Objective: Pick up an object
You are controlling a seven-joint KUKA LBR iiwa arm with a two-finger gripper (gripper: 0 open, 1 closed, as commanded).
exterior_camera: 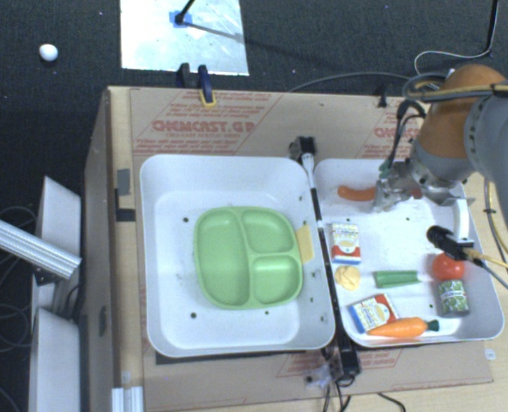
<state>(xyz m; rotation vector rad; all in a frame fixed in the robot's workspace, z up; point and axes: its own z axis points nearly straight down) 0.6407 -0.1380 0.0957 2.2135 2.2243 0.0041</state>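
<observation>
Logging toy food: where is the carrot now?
In the camera view, the carrot lies at the right bin's lower edge, beside the blue carton.

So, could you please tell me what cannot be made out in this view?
In the camera view:
The gripper: small, blurred; contact with the sausage unclear.
The sausage: right end hidden by the gripper.
Labels on the carton and box: too small to read.
The yellow piece beside the plate: too small to identify.
The arm: cut off by the right edge.
</observation>
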